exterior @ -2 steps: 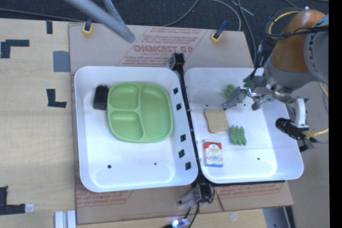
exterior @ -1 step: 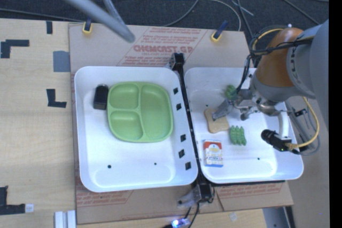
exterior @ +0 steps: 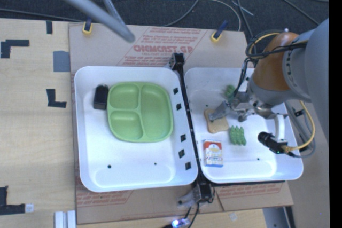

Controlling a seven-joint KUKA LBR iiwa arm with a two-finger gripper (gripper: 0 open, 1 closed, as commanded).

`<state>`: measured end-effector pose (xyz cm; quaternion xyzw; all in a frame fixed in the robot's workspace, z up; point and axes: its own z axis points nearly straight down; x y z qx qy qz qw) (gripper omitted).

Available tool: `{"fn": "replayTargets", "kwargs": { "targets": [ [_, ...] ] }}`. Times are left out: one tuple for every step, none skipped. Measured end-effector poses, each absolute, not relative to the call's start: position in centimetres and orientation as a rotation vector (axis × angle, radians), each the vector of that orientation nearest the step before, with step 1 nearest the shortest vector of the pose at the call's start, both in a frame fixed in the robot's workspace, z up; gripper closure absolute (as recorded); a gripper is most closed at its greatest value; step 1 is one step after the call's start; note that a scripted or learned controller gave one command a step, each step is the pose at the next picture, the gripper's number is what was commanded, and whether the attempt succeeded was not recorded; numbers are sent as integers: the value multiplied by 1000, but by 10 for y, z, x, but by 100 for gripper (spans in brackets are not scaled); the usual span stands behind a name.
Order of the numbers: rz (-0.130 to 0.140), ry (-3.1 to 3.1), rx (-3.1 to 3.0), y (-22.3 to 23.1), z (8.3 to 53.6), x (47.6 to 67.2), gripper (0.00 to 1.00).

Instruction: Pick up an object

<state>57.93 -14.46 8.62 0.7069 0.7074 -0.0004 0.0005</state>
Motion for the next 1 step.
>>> {"fn": "replayTargets", "kwargs": {
  "targets": [
    [8, 2221, 2216, -143, 99, 582, 100]
  ]
}}
